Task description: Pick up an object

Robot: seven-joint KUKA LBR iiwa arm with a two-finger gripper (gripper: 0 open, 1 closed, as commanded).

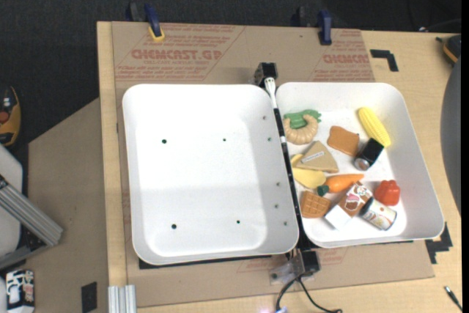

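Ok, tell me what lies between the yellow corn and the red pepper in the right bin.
In the camera view, a small black cylinder lies between the yellow corn and the red pepper, just below the corn's lower end.

A lab bench — clamped cardboard sheet (242,55), paired white bins (198,172), cabling (293,293).

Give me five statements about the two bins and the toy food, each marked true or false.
1. All the toy food lies in the right bin. True.
2. The corn cob lies at the bin's near edge. False: it lies toward the far right corner.
3. The carrot lies left of the red pepper. True.
4. The left bin holds the waffle. False: the waffle is in the right bin.
5. Blue clamps grip the board's far edge. True.
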